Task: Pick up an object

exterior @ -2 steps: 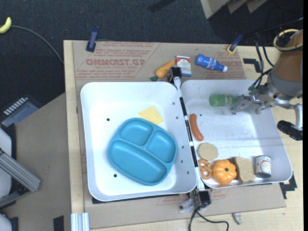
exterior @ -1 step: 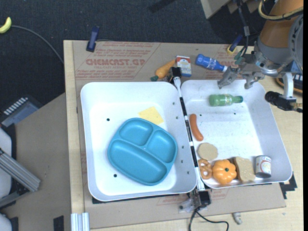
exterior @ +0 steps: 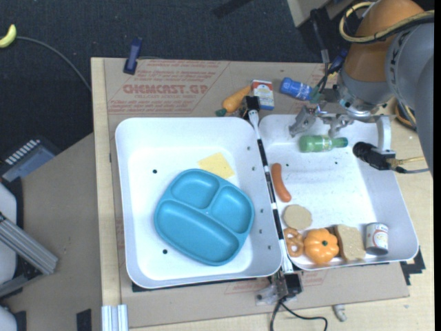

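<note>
place: robotics lab | evidence: plywood bench (exterior: 172, 81) on dark carpet (exterior: 69, 19), grey-and-orange arm (exterior: 386, 47) upper right, loose cables (exterior: 48, 54), two white bins (exterior: 131, 157) of toy food

Grey arm (exterior: 417, 54), orange band, yellow cable, metal tool (exterior: 321, 119).

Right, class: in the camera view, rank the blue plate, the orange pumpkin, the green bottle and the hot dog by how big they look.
1. blue plate, clearly largest
2. orange pumpkin and green bottle, too alike to rank
3. hot dog, slimmest
</note>
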### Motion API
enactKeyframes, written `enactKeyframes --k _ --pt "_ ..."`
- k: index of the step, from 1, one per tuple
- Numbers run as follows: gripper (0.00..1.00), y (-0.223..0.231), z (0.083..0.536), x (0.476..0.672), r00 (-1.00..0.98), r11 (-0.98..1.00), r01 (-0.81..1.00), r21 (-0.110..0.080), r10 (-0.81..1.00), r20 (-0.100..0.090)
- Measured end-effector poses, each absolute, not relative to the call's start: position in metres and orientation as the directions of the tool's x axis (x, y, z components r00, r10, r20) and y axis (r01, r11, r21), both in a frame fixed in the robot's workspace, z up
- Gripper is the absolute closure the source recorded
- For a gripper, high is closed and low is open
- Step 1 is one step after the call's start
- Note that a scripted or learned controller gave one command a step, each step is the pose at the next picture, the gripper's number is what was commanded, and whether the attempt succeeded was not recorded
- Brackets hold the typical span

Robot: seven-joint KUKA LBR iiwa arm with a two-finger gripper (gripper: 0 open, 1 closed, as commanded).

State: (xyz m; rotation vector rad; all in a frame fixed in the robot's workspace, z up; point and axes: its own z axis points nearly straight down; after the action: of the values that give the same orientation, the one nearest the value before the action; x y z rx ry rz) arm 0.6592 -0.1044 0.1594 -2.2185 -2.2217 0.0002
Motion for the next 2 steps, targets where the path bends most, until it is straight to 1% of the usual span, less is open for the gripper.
enactKeyframes --k 1,2 --pt "0.0 -0.1234 0.1043 0.6702 -0.002 0.002 1.0 0.016 1.0 -0.005" --pt "0.0 -0.1319 0.0975 0.6737 -0.003 0.003 1.0 0.021 1.0 -0.004"
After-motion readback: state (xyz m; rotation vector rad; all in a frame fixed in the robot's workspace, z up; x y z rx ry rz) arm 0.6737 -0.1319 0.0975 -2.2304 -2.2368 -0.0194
